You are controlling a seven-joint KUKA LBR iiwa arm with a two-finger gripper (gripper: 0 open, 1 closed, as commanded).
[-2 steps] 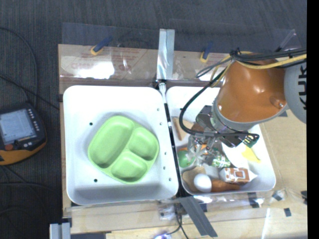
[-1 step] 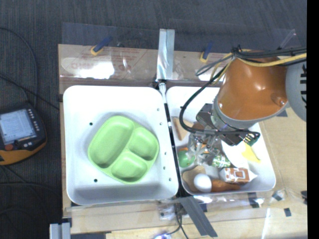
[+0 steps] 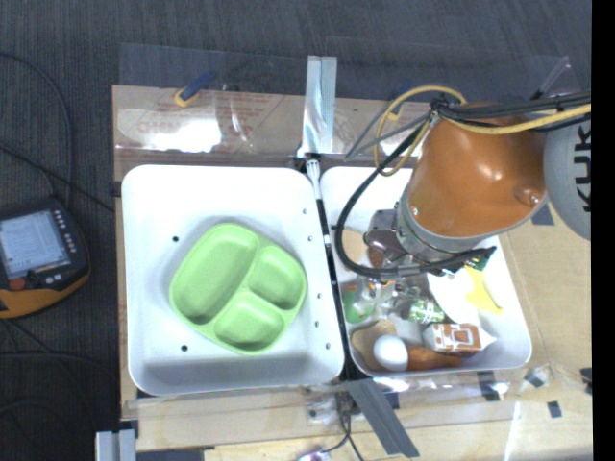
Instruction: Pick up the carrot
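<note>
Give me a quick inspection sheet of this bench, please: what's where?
Surface: two white bins, left bin, right bin.
Job's things: carrot lying at right bin's front, beside a white egg.
Clutter: green divided plate in left bin; small carton, yellow item, green-white bits.
Gripper: gripper low over right bin; fingers unclear.
Cables: black and yellow cables on arm.
Surroundings: handheld pendant at left.

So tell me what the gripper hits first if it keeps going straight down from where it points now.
Probably the green-and-white packet in the clutter of the right bin, just under the gripper. The carrot lies nearer the front wall, off that line. Depth is unclear.
</note>
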